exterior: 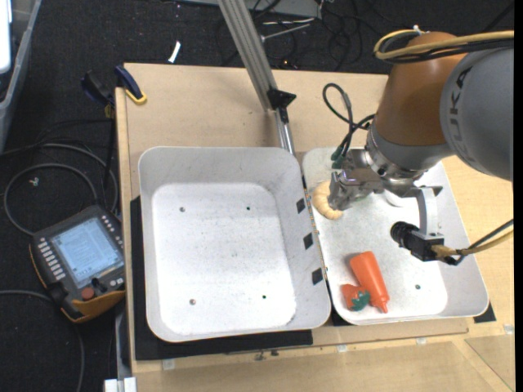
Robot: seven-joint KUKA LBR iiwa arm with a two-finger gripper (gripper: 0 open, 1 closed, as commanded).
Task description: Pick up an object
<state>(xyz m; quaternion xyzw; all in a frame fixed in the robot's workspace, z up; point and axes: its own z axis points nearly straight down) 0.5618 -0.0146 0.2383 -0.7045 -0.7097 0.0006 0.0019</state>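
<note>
Orange carrot toy (369,277) lying in right bin, green end down.

Teach pendant (78,260) on floor left of bench (204,104); cables (49,178) nearby.

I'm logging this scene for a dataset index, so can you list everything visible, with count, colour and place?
shallow white plastic bins: two, white, side by side on the bench.
orange toy carrot with green top: one, orange and green, lower part of the right bin.
small beige curved object: one, pale tan, upper left of the right bin, right at the gripper.
wooden bench: one, light tan, under both bins.
teach pendant: one, grey and orange, on the dark floor left of the bench.
metal pole: one, grey, slanting down to the bench's far side.
gripper: one, grey metal, over the right bin's upper left.
</note>
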